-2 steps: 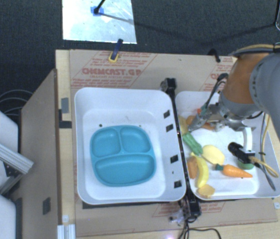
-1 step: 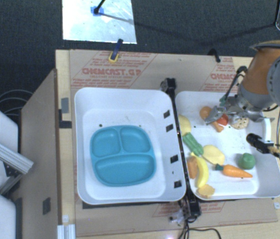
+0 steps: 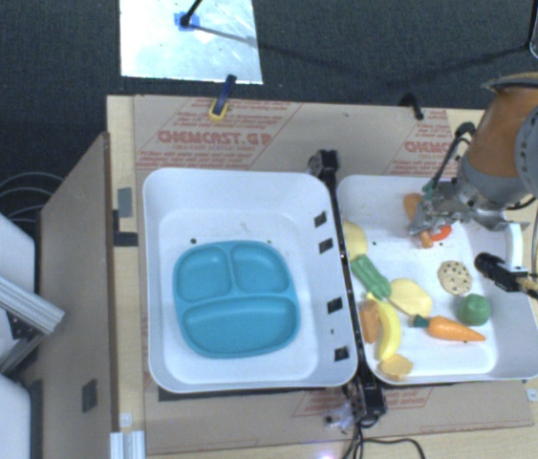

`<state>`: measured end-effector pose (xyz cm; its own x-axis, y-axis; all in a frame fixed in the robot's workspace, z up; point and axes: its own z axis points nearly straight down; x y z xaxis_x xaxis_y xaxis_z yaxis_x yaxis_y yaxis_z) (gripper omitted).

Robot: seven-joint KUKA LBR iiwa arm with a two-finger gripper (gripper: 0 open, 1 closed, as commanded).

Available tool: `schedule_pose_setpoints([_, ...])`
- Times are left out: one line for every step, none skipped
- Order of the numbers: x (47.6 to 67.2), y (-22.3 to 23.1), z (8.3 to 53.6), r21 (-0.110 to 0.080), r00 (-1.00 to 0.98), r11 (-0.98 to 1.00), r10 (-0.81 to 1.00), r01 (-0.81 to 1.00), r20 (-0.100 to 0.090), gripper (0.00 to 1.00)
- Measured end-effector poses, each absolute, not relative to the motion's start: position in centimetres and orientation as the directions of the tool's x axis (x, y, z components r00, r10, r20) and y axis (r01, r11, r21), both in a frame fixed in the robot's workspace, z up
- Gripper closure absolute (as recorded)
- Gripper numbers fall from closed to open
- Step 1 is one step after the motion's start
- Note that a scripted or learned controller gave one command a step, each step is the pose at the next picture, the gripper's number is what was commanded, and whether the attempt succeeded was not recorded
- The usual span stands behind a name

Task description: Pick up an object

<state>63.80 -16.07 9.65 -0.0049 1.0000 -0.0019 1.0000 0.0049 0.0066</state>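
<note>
The right bin point(image 3: 517, 357) holds several toy foods: a green pickle point(image 3: 372, 277), a banana point(image 3: 389, 329), a lemon point(image 3: 410, 297), a speckled cookie point(image 3: 454, 276), a green ball point(image 3: 475, 308) and a carrot point(image 3: 450, 330). My gripper point(image 3: 427, 222) is low in the far part of this bin, right over a small orange piece point(image 3: 411, 204) and a red piece point(image 3: 439, 232). Whether it touches either of them cannot be made out.
A blue divided plate point(image 3: 237, 297) lies in the left bin point(image 3: 168, 199). The black divider point(image 3: 337, 256) runs between the bins. A black part point(image 3: 498, 271) of the arm hangs over the right bin's right side. A yellow piece point(image 3: 353, 240) lies against the divider.
</note>
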Motion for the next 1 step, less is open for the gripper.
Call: schedule_pose_setpoints([65.95,-9.3,14.71,0.008,-0.011,0.011,1.0,1.0,0.001,1.0])
